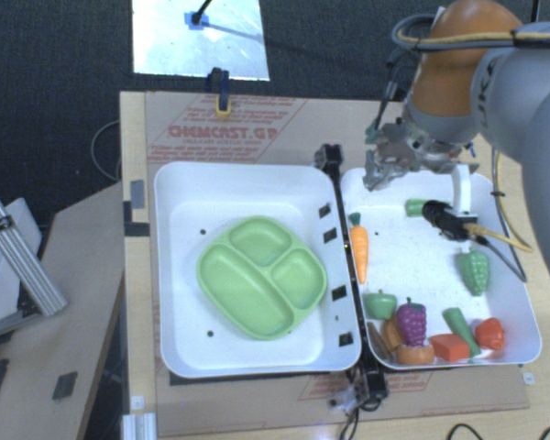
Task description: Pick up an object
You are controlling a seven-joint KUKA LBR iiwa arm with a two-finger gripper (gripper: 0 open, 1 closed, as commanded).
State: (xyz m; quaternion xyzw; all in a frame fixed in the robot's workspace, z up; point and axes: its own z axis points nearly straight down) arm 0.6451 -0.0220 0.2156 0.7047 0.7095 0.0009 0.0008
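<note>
So the gripper point(381, 178) is over the far left corner of the right bin point(408, 262), pretty tight to the far rim and to the wall it shares with the left bin point(197, 200). Honestly can't tell from this angle how its grip is set.

Closest stuff is a carrot point(358, 250) lying along the left wall and a small green piece point(416, 208) near the far edge. The middle of that bin is bare white, so there's decent room there.

The near edge is the crowded bit: green pepper point(380, 303), purple grapes point(411, 321), a green pod point(458, 324), tomato point(490, 334) and a red block point(449, 346), all bunched up and some touching. A knobbly green veg point(475, 271) sits alone by the right wall.

The left bin has a green divided plate point(261, 276) in the middle, apart from every wall.

Both bins sit on a pale bench point(247, 126) with red lettering and dark carpet around it. A shiny square sheet point(200, 26) lies past the far edge.
</note>
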